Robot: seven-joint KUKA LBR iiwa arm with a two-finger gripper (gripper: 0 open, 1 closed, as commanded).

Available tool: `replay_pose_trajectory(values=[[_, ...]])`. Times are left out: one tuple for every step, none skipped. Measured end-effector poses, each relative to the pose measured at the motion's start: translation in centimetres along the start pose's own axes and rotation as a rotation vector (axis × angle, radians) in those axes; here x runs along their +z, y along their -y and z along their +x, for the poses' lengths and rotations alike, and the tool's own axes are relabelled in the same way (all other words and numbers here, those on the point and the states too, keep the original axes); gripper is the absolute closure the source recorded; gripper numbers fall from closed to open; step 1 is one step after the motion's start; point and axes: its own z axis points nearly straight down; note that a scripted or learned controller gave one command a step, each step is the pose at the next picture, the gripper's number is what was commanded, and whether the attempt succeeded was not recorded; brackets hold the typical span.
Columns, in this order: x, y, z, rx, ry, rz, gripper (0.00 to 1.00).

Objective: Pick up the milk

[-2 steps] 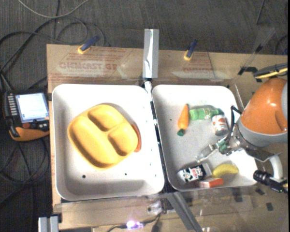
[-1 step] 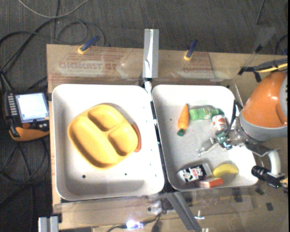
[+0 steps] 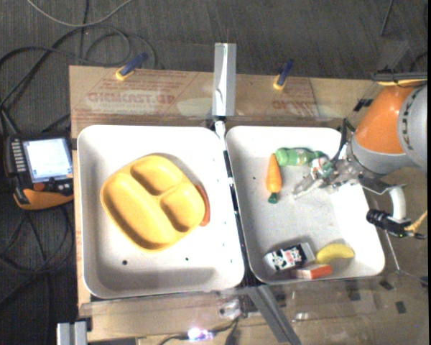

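Note:
The milk (image 3: 288, 256) is a small black-and-white carton lying on its side near the front edge of the right bin (image 3: 359, 228). My gripper (image 3: 307, 183) hangs over the back half of that bin, well above and behind the milk, just right of the carrot (image 3: 273, 176) and below the green bottle (image 3: 297, 156). Its fingers point left and look spread apart, with nothing between them. The grey arm with its orange band (image 3: 384, 128) comes in from the right.
A banana (image 3: 335, 251) and a red-and-white pack (image 3: 314, 271) lie right beside the milk at the bin's front. The left bin (image 3: 115, 264) holds a yellow divided plate (image 3: 154, 200) with an orange item at its right rim.

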Motion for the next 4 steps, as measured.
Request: replay_pose_trajectory(values=[[0.1, -6.9, -1.5, -0.241, 0.002, 0.016, 0.0], [-0.7, -6.6, -1.9, -0.24, 0.005, 0.023, 1.0], [-9.6, -8.7, 2.4, -0.32, 0.01, 0.015, 1.0], [-13.6, -9.1, 8.3, -0.371, 0.008, 0.014, 1.0]])
